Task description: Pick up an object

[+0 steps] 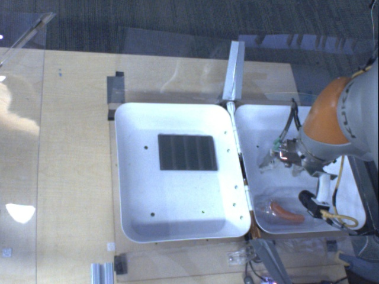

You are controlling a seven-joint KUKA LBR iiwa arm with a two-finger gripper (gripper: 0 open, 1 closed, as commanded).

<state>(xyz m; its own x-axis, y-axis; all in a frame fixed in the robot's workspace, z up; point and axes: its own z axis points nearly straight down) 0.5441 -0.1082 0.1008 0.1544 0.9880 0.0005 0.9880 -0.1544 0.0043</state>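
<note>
A reddish-orange, sausage-shaped object point(287, 213) lies near the front edge of the right bin point(254, 129). My gripper point(282, 154) hangs over the middle of that bin, behind the object and a little to its left. It is apart from the object. The grey arm with its orange band point(328, 120) comes in from the right and hides the bin's right part.
The left bin point(136, 218) holds a dark ribbed rectangular pad point(187, 152) at its middle. A metal divider post point(233, 73) stands behind the seam between the two bins. Bare wooden bench point(65, 176) stretches to the left.
</note>
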